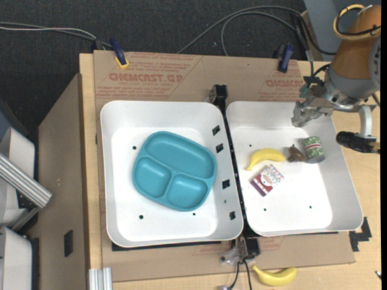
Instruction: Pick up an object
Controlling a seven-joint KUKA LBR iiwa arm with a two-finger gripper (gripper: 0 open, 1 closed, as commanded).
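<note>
Red print "CHEMCAST GP" on the cardboard (151,71) behind the left bin, with a smaller line beneath too blurred to read. Same red print, partly cut off, on the cardboard behind the right bin. Markings on the small packet (267,179) and the can (312,148) illegible.

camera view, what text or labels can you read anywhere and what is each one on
"CHEMCAST G.P", red print on the brown board behind the left bin.
Same red print on the board behind the right bin, partly hidden by the arm; reads roughly "CHEMCAST".
Smaller red line under each: too blurred to read.
Small red and white packet in the right bin: printed, too small to read.
Green can label: unreadable.
</note>
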